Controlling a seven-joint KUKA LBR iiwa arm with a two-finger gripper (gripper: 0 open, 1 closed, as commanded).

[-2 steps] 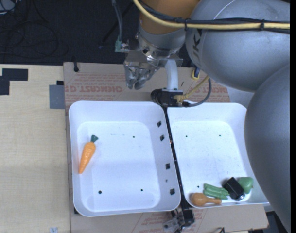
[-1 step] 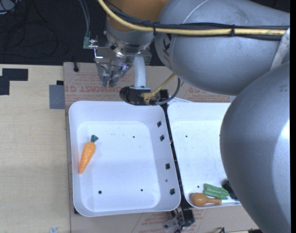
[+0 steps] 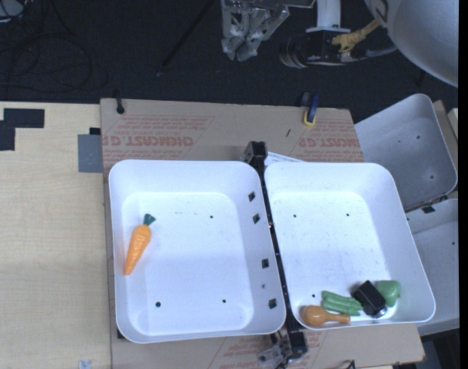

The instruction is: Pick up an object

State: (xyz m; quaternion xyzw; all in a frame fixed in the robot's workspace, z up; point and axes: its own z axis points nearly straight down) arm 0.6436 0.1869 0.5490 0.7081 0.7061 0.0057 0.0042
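An orange toy carrot (image 3: 137, 244) with a green top lies near the left wall of the left bin (image 3: 189, 178). In the near right corner of the right bin (image 3: 333, 177) lie a green pod-like toy (image 3: 340, 302), a black block (image 3: 370, 297), a light green piece (image 3: 389, 289) and an orange pear-shaped toy (image 3: 323, 316), close together. My gripper (image 3: 247, 31) hangs high at the top of the view, above the back of the bench and away from both bins, with nothing seen between its fingers.
The two bins rest on a cardboard sheet (image 3: 226, 133) on a wooden bench. A blue and yellow clip (image 3: 311, 109) sits at the cardboard's far edge. A grey metal plate (image 3: 406, 148) lies at the right. Cables lie on the dark floor behind.
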